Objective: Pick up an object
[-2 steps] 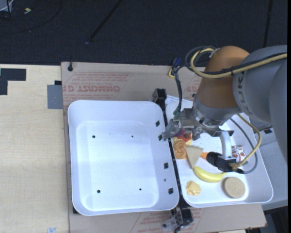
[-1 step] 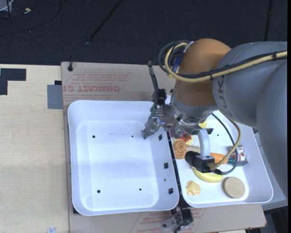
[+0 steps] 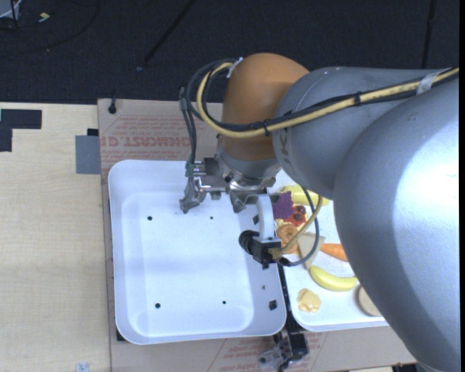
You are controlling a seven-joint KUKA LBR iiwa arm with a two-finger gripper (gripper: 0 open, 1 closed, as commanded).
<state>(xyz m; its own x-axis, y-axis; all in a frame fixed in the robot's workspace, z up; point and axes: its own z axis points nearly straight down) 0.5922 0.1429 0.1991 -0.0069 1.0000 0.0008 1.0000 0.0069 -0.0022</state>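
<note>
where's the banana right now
The banana lies in the right bin, near its front, just below an orange carrot-like piece and up-right of a pale yellow lump, under the arm.

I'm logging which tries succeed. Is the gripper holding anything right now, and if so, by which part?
Nothing is held. The gripper hangs over the left bin with nothing between its fingers; the banana and other food lie in the right bin.
</note>
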